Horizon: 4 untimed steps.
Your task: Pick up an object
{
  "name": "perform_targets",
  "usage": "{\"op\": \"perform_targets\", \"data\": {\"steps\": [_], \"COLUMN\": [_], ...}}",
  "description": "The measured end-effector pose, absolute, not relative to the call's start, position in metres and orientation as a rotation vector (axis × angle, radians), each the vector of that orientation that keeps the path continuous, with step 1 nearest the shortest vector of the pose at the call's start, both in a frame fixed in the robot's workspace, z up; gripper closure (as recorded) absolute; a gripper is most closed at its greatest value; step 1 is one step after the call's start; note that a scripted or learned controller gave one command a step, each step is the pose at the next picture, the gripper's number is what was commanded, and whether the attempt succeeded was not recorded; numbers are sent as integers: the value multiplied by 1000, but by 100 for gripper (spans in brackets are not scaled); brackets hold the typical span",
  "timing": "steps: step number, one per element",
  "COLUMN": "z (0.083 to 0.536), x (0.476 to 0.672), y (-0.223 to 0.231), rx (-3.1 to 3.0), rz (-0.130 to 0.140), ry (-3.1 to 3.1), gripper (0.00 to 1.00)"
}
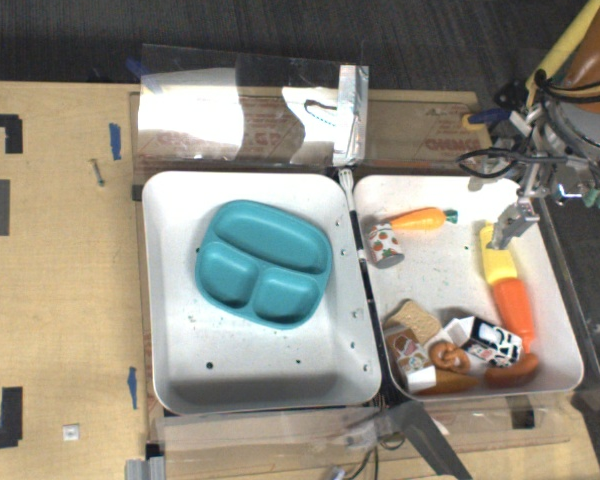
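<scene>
- Two shallow white bins side by side on bench, touching along middle edge.
- Left bin [170, 368]: holds one teal divided plate [264, 260], three compartments, lying flat near bin centre, nothing in compartments.
- Right bin [435, 268]: holds all small toy items.
- Toy carrot [418, 219] near top of right bin, lying sideways, green tip to the right.
- Small printed cup [384, 245] just below carrot's left end, close to bin's left wall, tilted.
- Yellow-and-orange stick-shaped item [508, 290] along right side, yellow end up, orange end down.
- Cluster at bottom of right bin: cracker-like tan piece [414, 318], small printed box [406, 352], pretzel-like brown piece [447, 355], black-and-white carton [495, 343], brown sausage-like piece [510, 370]; packed close, some touching.
- Gripper [503, 230] low over upper right of right bin, at yellow end of stick-shaped item; contact unclear.
- Finger state: cannot tell, nothing seen held.
- Arm [580, 58] entering from upper right, cables around wrist.
</scene>
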State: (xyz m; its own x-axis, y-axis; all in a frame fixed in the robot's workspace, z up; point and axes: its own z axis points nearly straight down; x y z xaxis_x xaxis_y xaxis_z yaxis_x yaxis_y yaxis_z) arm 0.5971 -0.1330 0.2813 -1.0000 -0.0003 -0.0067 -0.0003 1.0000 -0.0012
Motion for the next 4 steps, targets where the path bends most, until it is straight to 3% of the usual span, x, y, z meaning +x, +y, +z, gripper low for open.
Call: {"op": "perform_targets", "data": {"steps": [1, 2, 4], "z": [101, 88, 96], "x": [572, 540, 511], "y": [-188, -202, -220], "rx": [-156, 7, 183], "rz": [4, -3, -10], "ry": [3142, 3130, 3089], "gripper": [0, 0, 0]}}
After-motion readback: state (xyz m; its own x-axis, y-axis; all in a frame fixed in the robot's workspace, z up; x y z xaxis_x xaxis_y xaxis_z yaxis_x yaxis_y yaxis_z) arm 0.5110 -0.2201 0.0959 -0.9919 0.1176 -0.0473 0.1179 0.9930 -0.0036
